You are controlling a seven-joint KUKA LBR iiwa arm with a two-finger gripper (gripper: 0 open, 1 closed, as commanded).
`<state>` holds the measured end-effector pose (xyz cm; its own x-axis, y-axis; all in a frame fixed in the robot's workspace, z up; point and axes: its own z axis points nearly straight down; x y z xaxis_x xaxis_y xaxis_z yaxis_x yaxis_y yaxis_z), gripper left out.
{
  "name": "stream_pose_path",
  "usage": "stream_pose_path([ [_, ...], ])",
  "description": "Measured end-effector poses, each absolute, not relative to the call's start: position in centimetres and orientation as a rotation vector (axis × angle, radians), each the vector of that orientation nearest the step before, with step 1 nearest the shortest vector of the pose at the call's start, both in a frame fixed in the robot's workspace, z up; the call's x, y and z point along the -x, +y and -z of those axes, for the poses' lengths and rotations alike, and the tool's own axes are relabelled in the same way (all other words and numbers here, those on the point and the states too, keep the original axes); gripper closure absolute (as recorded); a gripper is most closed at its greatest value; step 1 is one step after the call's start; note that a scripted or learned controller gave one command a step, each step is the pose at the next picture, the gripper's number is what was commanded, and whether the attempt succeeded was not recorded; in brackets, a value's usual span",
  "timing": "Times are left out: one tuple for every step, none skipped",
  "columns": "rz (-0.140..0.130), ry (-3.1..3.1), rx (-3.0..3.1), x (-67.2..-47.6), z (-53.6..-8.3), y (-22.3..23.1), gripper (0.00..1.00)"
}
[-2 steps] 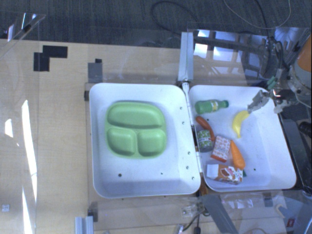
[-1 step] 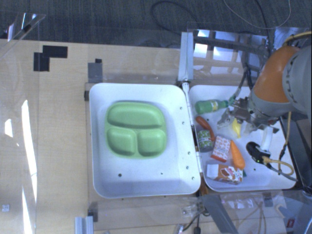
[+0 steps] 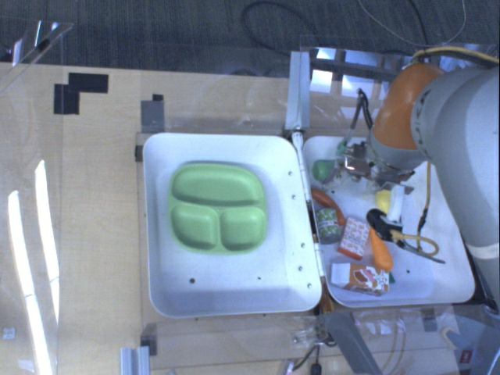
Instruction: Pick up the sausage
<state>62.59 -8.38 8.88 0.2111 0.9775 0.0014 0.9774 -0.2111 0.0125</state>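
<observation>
Arm: the KUKA arm reaches over the right bin (image 3: 457,287), orange band above the wrist.
Gripper: the gripper (image 3: 361,165) hangs low over the far half of the right bin, partly masked by the wrist.
Gripper state: cannot be told from this view; nothing can be seen held in it.
Sausage location: the sausage (image 3: 325,200) lies on the bin floor, near the gripper, offset toward the left bin (image 3: 226,299) and toward the near edge. It lies close beside the wall between the bins.
Sausage attitude: lying flat, long axis at a slant to that wall.
Neighbours: a round green item (image 3: 322,168) lies just beyond the sausage, between it and the gripper. A green-labelled pack (image 3: 329,224) touches or nearly touches its near end. A red and white carton (image 3: 355,238) and a carrot (image 3: 380,251) lie further toward the near edge.
Left bin contents: a green divided plate (image 3: 218,208), well apart from the gripper.
Handling, judged: probably a light toy sausage, smooth and rounded, so liable to roll or slip out of a pinch. Stiffness cannot be told.
Grasp point, judged: take it at mid-length, across the short axis, jaws square to the long axis.
Risk, judged: the wall leaves little room on that side, and the green pack may be caught in the closing.
Task state, judged: sausage not yet lifted.
</observation>
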Motion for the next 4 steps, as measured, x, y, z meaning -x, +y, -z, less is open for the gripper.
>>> stream_pose_path([
  [-0.019,1.906,-2.483,-58.8,-9.0,-8.7,0.00],
  [-0.028,1.905,-2.478,-59.1,-10.1,-8.7,1.00],
  [-0.005,2.065,-2.364,-57.3,-12.4,-8.3,1.00],
  [-0.033,2.127,-2.282,-53.8,-10.1,-8.3,1.00],
])
